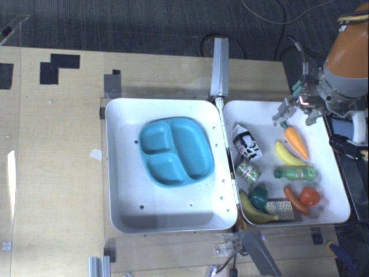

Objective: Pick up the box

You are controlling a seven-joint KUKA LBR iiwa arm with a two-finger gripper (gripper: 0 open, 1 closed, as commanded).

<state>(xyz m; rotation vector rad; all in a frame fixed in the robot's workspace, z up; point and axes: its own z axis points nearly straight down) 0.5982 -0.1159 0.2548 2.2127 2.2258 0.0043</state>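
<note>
Box (pixel 247 143), black and white, lies at upper left of the right bin (pixel 340 189), long axis slanting down-right. Jaws (pixel 297 109) hang up-right of it, apart and holding nothing.

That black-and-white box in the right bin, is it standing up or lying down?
Lying down: the box rests tilted on the right bin floor.
</note>
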